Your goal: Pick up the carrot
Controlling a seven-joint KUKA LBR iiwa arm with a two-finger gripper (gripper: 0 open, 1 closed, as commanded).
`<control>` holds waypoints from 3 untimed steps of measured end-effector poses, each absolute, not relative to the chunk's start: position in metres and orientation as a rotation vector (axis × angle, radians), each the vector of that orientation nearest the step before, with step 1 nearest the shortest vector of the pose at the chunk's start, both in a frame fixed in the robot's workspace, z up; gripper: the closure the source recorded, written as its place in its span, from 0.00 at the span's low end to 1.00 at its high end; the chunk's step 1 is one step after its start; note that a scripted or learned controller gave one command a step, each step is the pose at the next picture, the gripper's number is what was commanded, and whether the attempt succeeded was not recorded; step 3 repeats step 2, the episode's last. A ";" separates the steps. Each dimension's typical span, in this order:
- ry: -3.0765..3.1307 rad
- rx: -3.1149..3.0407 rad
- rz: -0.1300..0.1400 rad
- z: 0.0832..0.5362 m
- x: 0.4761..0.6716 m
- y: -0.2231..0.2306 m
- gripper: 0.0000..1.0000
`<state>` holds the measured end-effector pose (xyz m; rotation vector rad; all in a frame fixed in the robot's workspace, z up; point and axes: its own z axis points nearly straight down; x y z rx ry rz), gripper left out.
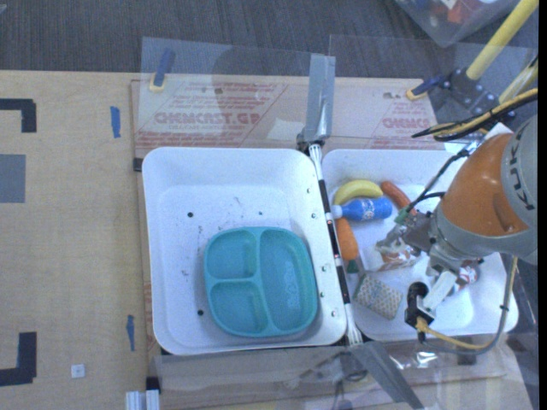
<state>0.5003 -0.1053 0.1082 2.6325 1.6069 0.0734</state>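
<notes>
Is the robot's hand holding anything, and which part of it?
Can't tell: the arm hides most of the hand. The carrot is not held; it lies apart in the right bin.

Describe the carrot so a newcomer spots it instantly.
Look in the right bin, along its left wall beside the divider. The carrot lies there lengthwise, just below the blue bottle and yellow banana. It is the plain orange stick; the redder piece sits farther back.

tool (403,246) blurred; arm (491,199) hides part of the right bin (376,162).
</notes>
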 end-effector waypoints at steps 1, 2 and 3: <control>1.006 2.957 0.063 0.107 0.552 -0.102 0.00; 1.520 2.713 0.078 0.108 0.544 -0.128 0.00; 1.520 2.713 0.078 0.108 0.544 -0.128 0.00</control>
